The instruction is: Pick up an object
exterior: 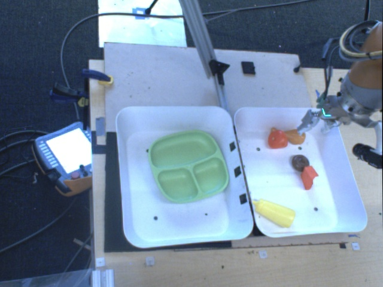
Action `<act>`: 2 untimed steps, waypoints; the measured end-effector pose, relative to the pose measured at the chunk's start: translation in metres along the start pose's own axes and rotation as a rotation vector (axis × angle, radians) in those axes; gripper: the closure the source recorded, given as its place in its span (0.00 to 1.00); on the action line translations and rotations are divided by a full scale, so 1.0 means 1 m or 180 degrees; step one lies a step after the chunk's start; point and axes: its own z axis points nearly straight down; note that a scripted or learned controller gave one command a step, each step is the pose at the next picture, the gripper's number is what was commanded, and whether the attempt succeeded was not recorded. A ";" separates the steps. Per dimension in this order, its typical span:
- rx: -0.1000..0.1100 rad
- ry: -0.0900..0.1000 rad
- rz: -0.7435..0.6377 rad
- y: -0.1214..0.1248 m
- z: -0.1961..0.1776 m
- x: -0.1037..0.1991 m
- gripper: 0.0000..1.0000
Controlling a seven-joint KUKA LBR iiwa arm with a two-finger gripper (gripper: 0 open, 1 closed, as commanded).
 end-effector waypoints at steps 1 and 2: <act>-0.0015 -0.0003 -0.0002 0.001 -0.002 0.000 0.00; -0.0003 -0.0001 0.0004 0.000 0.039 -0.001 0.00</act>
